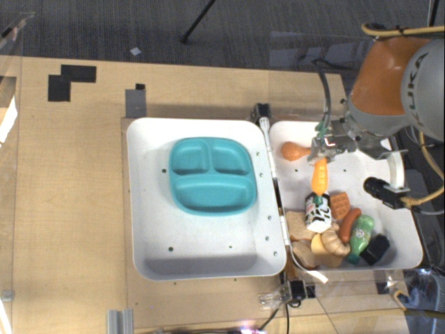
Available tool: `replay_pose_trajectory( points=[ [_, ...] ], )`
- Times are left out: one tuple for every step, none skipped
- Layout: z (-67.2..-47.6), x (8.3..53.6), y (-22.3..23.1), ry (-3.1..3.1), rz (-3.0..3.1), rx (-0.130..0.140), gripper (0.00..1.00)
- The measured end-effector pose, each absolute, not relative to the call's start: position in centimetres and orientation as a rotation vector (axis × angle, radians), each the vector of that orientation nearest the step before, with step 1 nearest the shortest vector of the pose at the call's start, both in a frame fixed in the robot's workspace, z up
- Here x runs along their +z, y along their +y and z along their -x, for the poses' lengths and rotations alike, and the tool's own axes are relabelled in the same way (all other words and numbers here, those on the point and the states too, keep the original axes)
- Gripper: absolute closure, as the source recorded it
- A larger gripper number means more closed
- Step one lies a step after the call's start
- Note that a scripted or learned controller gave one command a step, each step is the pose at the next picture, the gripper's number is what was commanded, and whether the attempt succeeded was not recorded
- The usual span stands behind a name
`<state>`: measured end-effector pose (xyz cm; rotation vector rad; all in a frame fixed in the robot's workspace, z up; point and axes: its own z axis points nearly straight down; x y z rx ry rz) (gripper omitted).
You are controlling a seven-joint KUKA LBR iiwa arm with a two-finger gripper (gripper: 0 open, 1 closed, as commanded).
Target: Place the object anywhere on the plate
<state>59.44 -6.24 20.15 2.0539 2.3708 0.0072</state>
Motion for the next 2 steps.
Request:
replay_pose_trajectory(
  points=[
    [-64.56,18.47,4.66,2.485,-1.920,0.009,1.00],
    [-64.57,18.51,4.10,2.477,-1.927,0.005,0.00]
  ],
)
